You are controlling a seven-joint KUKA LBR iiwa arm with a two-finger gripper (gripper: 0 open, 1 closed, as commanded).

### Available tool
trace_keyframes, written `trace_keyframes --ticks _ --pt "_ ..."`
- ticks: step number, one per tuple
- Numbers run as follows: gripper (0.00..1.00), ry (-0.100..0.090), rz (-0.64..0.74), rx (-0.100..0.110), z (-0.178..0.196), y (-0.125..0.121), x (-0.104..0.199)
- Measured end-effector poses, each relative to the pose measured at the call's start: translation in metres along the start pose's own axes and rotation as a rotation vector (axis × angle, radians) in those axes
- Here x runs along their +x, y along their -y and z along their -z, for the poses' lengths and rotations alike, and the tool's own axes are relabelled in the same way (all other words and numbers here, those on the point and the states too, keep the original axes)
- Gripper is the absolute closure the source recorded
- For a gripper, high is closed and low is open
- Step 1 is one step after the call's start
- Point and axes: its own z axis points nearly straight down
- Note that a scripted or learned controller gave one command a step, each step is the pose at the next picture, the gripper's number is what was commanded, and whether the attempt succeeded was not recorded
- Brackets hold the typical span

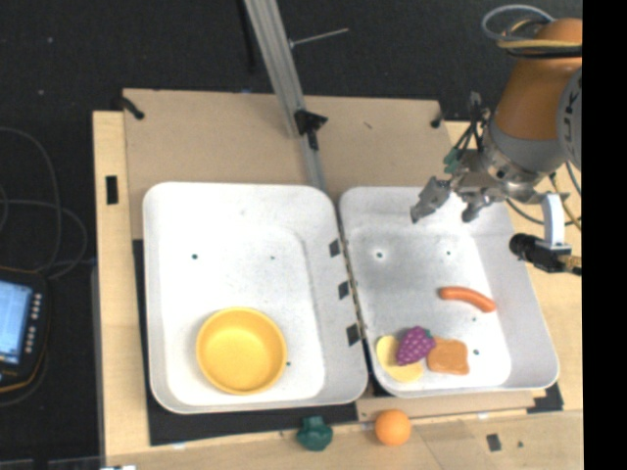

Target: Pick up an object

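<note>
Hovering over the far end of the right-hand shallow white plastic bin [509, 355], our two-finger tool [446, 206] hangs with its dark fingers spread apart and nothing between them. We see the grey arm with its orange band [534, 96] reaching in from the right above it.

Nearer the camera in that same bin lies a slim orange carrot-shaped piece [467, 298], well apart from the tool. Closer still, in the near corner, we find a purple bunch of toy grapes [415, 343] resting on a pale yellow flat piece [397, 362], with an orange wedge-shaped piece [449, 357] just beside them.

In the left-hand white bin [235, 233] a round yellow bowl [241, 350] sits at the near end. On the wooden tabletop [216, 135] in front of the bins we see a small orange ball [392, 427] and a dark green lumpy toy [314, 433].
</note>
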Motion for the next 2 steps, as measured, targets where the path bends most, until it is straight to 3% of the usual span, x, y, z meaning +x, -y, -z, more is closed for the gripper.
trace_keyframes --ticks 1,2 --pt "0.0 0.0 0.0 0.0 0.0 0.0 0.0" --pt "0.0 0.001 -0.003 0.006 -0.063 0.003 0.002"
